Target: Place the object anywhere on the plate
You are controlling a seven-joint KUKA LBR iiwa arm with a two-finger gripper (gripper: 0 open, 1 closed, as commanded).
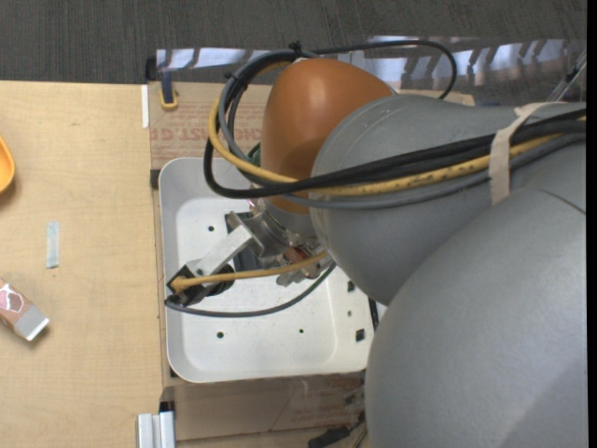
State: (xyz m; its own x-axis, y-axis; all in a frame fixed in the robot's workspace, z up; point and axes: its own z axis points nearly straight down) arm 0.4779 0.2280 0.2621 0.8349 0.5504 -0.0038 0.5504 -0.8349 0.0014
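Grey arm with an orange band point(317, 119) leans over 1 shallow white bin point(270, 343).
Its gripper point(266, 236) hangs low inside the bin, hidden under the wrist. I cannot tell whether it is spread or pressed together, or where the task's thing lies. A small grey strip point(53, 246) and a brown-and-white packet point(20, 312) lie on the pale wooden bench point(84, 138), well left of the bin.

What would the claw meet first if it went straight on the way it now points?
Most likely the floor of the white bin: the claw points down into it, though depth is unclear from this slanted view.
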